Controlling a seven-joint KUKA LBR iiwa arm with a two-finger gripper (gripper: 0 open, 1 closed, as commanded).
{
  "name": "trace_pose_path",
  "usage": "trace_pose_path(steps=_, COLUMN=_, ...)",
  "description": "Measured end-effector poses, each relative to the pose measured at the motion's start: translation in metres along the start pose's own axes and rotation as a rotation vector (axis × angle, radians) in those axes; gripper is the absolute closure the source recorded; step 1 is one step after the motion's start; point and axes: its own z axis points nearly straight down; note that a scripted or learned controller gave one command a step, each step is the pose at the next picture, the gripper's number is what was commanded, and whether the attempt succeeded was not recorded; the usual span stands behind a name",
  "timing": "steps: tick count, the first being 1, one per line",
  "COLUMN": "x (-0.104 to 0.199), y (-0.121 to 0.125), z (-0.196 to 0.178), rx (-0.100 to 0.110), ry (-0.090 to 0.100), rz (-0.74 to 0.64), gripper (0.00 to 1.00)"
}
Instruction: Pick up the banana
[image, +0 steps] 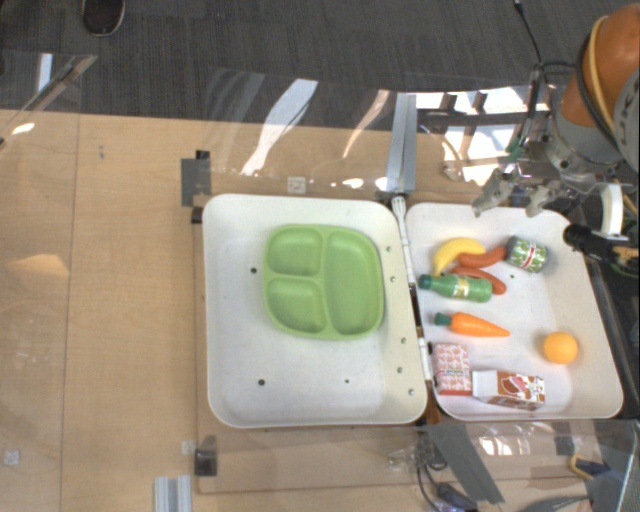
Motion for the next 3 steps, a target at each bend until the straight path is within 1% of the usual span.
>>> trace_pose_path(steps=1, x=0.001, y=-0.016, z=0.123, rx=-0.006, ry=0.0, rz=0.118, gripper=0.0)
trace_pose_path(steps=2, x=0.001, y=-0.016, z=0.112, rx=-0.005, ry=-0.002, rz=0.11, gripper=1.0)
trace_pose_path(steps=3, x=0.05, y=-0.067, z=0.134, rx=-0.026, ry=0.001, rz=0.282, gripper=1.0)
